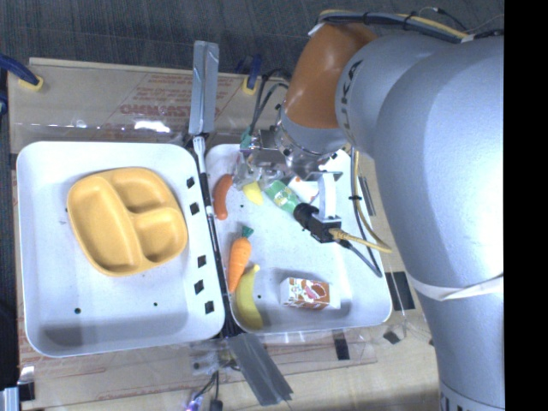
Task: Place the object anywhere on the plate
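Gripper [257, 171] low over upper part of right bin [364, 302], near hot dog [221, 196], yellow piece [253, 194] and green bottle [281, 193]. Finger state: cannot tell. Target unclear; likely light, smooth plastic toys, best pinched across middle. Yellow plate [127, 219] centre-left.

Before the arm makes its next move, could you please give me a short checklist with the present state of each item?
1. Plate lies in the left bin, compartments bare: ok.
2. Claw is over the right bin, near its far end: ok.
3. Object held in the claw: cannot tell.
4. Carrot and banana lie apart from the claw: ok.
5. Carton lies flat near the front wall: ok.
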Motion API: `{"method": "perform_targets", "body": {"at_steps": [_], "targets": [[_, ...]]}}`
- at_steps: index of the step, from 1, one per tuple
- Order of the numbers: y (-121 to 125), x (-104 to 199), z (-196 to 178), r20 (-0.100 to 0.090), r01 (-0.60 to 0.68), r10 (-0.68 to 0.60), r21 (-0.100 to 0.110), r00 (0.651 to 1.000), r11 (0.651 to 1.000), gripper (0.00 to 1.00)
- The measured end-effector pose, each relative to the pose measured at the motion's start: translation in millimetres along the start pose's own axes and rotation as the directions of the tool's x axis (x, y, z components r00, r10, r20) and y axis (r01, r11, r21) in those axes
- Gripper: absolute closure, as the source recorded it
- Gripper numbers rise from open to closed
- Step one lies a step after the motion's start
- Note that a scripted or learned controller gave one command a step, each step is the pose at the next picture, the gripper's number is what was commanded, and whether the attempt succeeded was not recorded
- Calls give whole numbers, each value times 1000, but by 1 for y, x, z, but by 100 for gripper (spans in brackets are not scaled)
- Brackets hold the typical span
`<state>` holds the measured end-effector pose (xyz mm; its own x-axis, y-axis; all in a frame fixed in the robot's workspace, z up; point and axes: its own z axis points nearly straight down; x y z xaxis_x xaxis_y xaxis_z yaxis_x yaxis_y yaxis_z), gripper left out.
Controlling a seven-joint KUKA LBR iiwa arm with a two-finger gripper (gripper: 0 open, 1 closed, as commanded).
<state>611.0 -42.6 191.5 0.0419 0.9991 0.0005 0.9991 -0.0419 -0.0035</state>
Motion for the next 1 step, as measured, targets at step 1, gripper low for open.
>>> {"method": "perform_targets", "body": {"at_steps": [1], "targets": [[1, 92, 0, 1, 257, -257, -2, 966, 966, 100]]}}
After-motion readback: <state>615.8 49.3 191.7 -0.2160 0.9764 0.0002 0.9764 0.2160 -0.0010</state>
